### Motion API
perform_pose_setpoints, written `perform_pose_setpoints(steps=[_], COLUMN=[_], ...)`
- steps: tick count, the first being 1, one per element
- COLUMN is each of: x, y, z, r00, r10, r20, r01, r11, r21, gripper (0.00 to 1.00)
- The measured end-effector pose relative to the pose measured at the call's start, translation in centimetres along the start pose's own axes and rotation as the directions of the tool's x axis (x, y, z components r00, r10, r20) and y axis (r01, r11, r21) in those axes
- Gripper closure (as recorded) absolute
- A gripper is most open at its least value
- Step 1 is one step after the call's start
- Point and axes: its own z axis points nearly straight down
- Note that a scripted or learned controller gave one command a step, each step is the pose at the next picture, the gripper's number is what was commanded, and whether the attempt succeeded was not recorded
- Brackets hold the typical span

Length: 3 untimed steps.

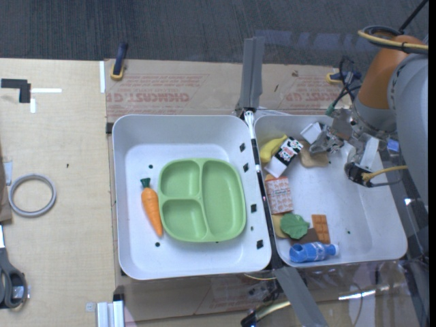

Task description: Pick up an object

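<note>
The gripper (325, 144) is down in the right bin (381, 251), at its far end, and its tips sit right over a tan, flattish item (313, 159); they are too small and cluttered for me to judge their spread or whether they have anything. That tan piece looks the likeliest target. The risk, I'd say, is a miss or a graze: the piece lies low and crowded, with a black-and-white carton (289, 150) just beside it and a banana (270, 146) past that against the wall, so closing there could nudge neighbours or pinch two things at once, and a thin item may slip out on the lift.

Nearer me than the gripper, the same bin holds a pink-patterned packet (278, 195), then a green leafy toy (294, 225), an orange wafer-like block (320, 227) and a blue bottle (312, 252) lying on its side at the near wall. Further off to the gripper's side, the left bin (129, 251) carries a green divided plate (202, 199), its compartments bare, with a toy carrot (152, 208) beside it on the bin floor
</note>
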Motion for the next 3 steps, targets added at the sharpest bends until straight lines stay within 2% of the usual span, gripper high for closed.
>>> perform_pose_setpoints(steps=[1, 2, 3], x=[0.10, 0.04, 0.05], y=[0.09, -0.06, -0.02], z=[-0.97, -0.81, -1.77], r00=[1.000, 1.000, 1.000], r10=[-0.003, -0.003, -0.006], r20=[0.000, 0.002, 0.003], r01=[0.003, 0.003, 0.006], r11=[1.000, 1.000, 1.000], r21=[-0.006, 0.001, -0.002], gripper=[1.00, 0.00, 1.00])
